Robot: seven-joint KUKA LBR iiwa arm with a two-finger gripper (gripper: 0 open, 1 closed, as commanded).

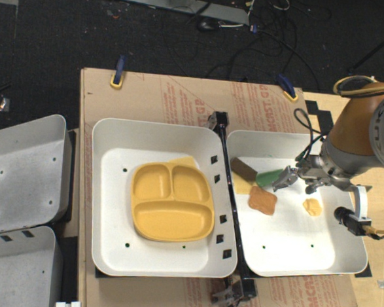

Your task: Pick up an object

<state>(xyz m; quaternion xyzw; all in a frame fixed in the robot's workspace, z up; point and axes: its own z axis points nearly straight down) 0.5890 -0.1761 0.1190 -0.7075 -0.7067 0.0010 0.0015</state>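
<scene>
The gripper (294, 178) sits low over the right bin (289, 261), right of frame centre; how far it is parted I cannot tell. It points left at a green object (267, 178). A brown piece (262, 200) lies just below. The arm (354, 131) reaches in from the right edge.

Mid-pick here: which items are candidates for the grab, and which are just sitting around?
Job:
gripper
green object
orange-brown block
small yellow piece
dark brown block

Lying about:
yellow divided tray in left bin
blue clamps
</scene>
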